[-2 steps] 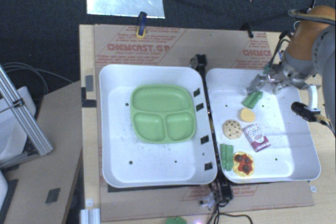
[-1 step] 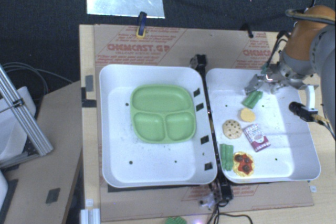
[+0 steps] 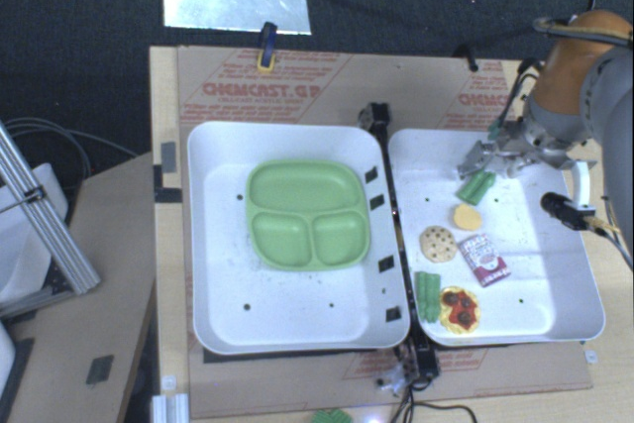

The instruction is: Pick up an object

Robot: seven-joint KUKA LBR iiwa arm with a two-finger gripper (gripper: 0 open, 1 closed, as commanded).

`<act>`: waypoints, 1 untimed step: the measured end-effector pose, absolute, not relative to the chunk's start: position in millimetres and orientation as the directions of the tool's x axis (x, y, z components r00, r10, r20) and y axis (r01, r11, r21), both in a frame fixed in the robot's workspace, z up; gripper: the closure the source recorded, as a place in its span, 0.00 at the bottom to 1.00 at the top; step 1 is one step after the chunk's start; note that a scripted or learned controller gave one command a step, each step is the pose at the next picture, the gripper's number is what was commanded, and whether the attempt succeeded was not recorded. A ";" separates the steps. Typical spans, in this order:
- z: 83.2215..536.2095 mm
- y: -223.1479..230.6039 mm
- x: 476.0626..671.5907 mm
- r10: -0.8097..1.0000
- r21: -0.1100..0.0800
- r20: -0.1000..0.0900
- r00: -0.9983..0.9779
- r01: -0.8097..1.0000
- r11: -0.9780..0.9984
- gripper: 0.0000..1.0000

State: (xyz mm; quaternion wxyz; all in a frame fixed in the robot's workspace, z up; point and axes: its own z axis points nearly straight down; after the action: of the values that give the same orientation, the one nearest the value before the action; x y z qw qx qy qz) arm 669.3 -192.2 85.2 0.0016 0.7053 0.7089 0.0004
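In the right half of the frame, the gripper [image 3: 482,160] sits low over the upper part of the right bin [image 3: 570,312], just above a green stick-shaped piece [image 3: 475,186]. That piece lies on a slant, its long axis running from lower left to upper right, its upper end touching or tucked under the gripper; whether the gripper is open or closed on it I cannot tell. Just below it lies a yellow round piece [image 3: 468,216], then a cookie [image 3: 437,243], a red packet [image 3: 484,260], a small pizza [image 3: 459,308] and a green strip [image 3: 427,296]. The left bin [image 3: 223,312] holds a green divided tray [image 3: 305,214].
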 end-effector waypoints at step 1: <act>86.1 -206.3 669.4 1.000 0.002 0.000 -0.002 1.000 0.002 0.00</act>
State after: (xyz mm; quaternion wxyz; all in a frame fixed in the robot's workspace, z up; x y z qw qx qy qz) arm 669.4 -206.3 86.1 0.0008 0.7065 0.7077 0.0009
